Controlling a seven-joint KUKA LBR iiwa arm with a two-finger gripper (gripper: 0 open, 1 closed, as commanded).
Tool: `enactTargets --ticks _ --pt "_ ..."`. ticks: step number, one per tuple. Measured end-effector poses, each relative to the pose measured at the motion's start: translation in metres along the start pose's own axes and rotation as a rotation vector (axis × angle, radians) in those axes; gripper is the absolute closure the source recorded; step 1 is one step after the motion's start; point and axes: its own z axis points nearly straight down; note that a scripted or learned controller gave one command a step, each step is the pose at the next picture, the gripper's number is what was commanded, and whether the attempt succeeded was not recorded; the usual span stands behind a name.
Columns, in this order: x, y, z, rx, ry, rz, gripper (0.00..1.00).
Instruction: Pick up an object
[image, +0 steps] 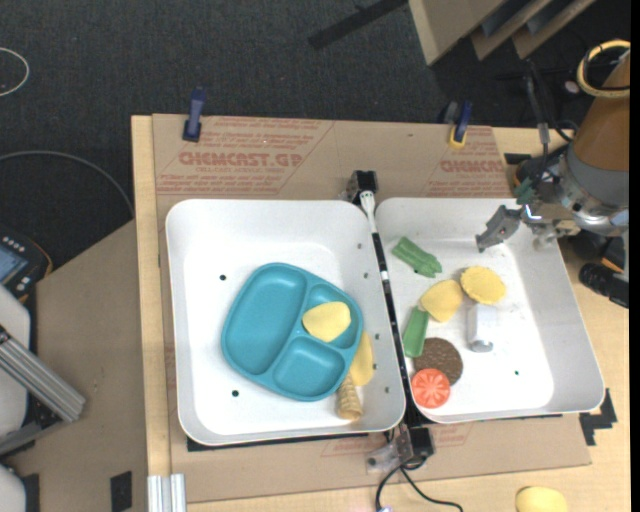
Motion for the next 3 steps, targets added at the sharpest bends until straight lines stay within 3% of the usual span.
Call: enactTargets --ticks 1,2,3 --pt "0.037 -0.057 0.124 0.003 0.001 0.0 0.0" --pt "0.035 -0.054 0.11 -0.005 -0.001 0.001 1.0" --pt "0.018 -0.014 0.092 -0.006 -0.003 -0.002 1.0"
